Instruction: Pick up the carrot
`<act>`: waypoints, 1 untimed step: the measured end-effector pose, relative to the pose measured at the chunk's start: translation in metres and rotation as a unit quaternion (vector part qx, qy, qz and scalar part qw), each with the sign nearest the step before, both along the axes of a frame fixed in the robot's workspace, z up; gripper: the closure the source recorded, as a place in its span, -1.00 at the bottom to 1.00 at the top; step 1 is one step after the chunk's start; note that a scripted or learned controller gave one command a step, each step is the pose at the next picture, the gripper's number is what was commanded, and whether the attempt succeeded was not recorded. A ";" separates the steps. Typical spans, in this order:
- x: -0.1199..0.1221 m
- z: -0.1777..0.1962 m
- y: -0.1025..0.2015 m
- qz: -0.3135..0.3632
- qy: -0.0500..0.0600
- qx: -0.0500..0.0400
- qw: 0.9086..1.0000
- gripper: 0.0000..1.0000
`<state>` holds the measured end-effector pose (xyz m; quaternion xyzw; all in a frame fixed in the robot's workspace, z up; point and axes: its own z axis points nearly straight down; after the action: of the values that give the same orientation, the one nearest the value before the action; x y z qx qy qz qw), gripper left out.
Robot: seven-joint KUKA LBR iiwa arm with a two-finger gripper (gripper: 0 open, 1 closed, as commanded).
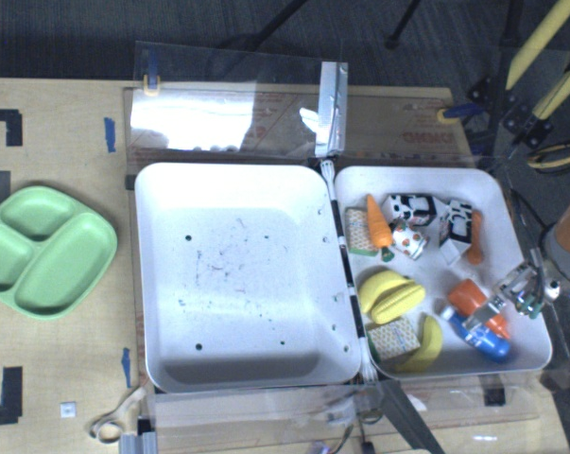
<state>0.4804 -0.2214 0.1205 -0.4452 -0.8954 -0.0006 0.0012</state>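
The carrot (pixel 378 221) is orange with a green end and lies slanted at the back left of the right bin (pixel 497 189), beside a tan ridged block (pixel 359 231). A second slim orange piece (pixel 475 237) lies further right, next to a white and black item (pixel 455 220). My gripper (pixel 519 289) hangs over the bin's right side, well to the right of the carrot and nearer the front, just above an orange cup (pixel 467 296) and a blue bottle (pixel 484 339). Nothing is visibly held in it.
The right bin also holds a black and white cow toy (pixel 412 208), a small white and red ball (pixel 408 242), a yellow banana (pixel 391 294) and a sandwich-like piece (pixel 395 338). The left bin (pixel 237 183) adjoins it. A green divided plate (pixel 43 250) sits far left.
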 end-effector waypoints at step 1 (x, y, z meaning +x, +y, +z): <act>0.000 -0.003 -0.001 -0.002 0.000 0.000 1.000 -1.00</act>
<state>0.4805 -0.2223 0.1179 -0.4474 -0.8943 -0.0010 0.0013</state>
